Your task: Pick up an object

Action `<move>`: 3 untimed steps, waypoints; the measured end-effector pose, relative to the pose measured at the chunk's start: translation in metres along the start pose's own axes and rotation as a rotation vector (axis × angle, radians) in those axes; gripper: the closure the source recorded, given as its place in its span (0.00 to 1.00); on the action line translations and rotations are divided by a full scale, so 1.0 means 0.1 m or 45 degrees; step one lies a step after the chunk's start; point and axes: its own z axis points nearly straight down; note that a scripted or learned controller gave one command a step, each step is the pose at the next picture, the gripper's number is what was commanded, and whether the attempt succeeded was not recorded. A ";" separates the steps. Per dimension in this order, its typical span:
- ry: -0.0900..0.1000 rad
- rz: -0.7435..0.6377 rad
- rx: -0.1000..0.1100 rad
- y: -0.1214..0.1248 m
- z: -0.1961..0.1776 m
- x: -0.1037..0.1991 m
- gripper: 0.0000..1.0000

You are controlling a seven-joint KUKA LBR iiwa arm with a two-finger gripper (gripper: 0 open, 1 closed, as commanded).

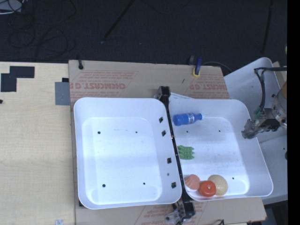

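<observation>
The right bin point(243, 111) holds a blue bottle point(187, 119) lying on its side near the far left corner. A small green object point(185, 152) lies by the bin's left wall. In the near corner sit a pinkish round item point(191, 182), a red-orange round item point(207, 188) and a pale yellow round item point(218, 183), close together. My gripper point(251, 130) hangs at the right rim of this bin, away from all the objects, with nothing seen in it.
The left bin point(89, 111) stands beside the right one, with a black clamp strip point(171, 144) between them. Cardboard point(117, 81) lies under both bins. Cables and a white surface point(262, 74) are at the right.
</observation>
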 end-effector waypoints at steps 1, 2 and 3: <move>0.001 -0.001 0.002 0.00 -0.09 -0.01 1.00; 0.002 -0.002 0.003 -0.01 -0.19 -0.02 1.00; 0.004 0.001 0.011 -0.32 0.70 0.09 1.00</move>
